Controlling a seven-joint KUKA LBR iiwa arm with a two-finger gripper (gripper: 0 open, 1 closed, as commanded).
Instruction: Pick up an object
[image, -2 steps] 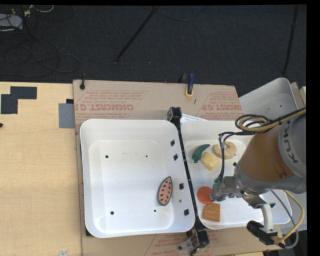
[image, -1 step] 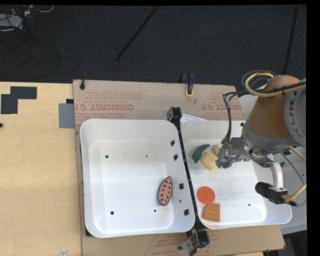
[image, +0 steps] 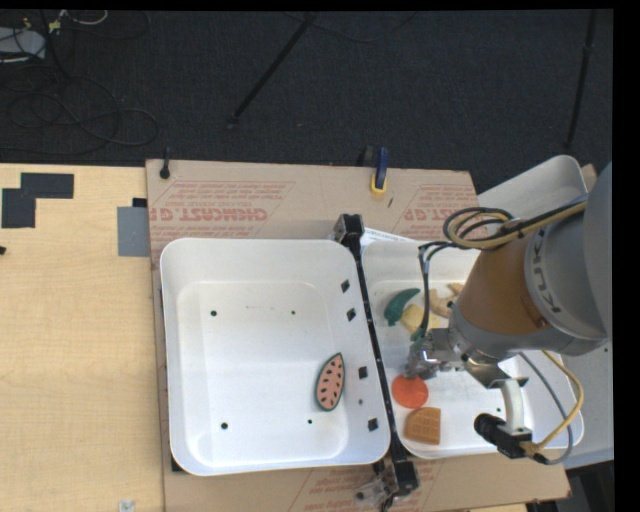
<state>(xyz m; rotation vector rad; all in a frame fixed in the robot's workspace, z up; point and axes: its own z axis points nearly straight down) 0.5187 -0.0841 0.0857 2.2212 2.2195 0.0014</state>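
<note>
Right bin (image: 560, 440): red round object (image: 409, 391) just below pincer (image: 428, 358); pincer state unclear

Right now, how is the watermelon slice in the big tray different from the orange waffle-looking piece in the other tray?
The watermelon slice is a pinkish half-oval with dark seeds and a green edge; the waffle piece is a plain orange-brown square. The watermelon slice lies in the left bin, far from the arm, while the waffle piece lies in the right bin beside a red round piece, just below the gripper. Both lie flat, untouched.
</note>
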